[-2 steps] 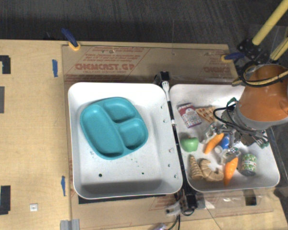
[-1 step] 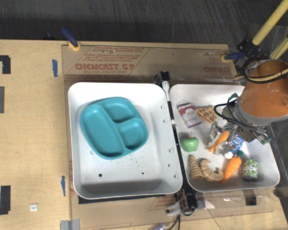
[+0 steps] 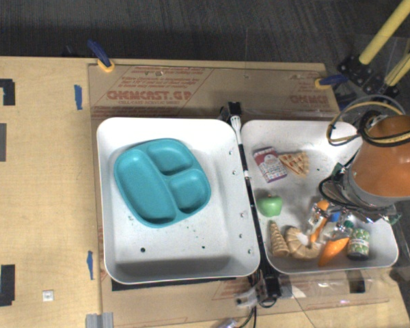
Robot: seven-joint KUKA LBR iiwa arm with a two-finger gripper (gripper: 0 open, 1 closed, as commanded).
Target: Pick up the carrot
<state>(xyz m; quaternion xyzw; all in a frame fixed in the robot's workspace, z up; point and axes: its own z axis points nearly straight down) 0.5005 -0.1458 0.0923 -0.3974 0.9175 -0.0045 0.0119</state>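
The carrot (image 3: 333, 249), a short orange wedge, lies near the front edge of the right bin (image 3: 307, 141). It sits between a tan pastry piece and a small dark jar. My gripper (image 3: 322, 219) hangs low in that bin beneath the orange wrist band (image 3: 391, 161), just above and slightly left of the carrot. Its tips are lost among cables and small coloured parts. I cannot see the carrot held by the gripper.
Also in the right bin are a red-and-white packet (image 3: 268, 164), a waffle slice (image 3: 295, 162), a green fruit (image 3: 270, 205), a ridged cone (image 3: 279, 238), the tan pastry (image 3: 302, 243) and the dark jar (image 3: 359, 243). The left bin (image 3: 123, 251) holds a teal divided plate (image 3: 162, 181).
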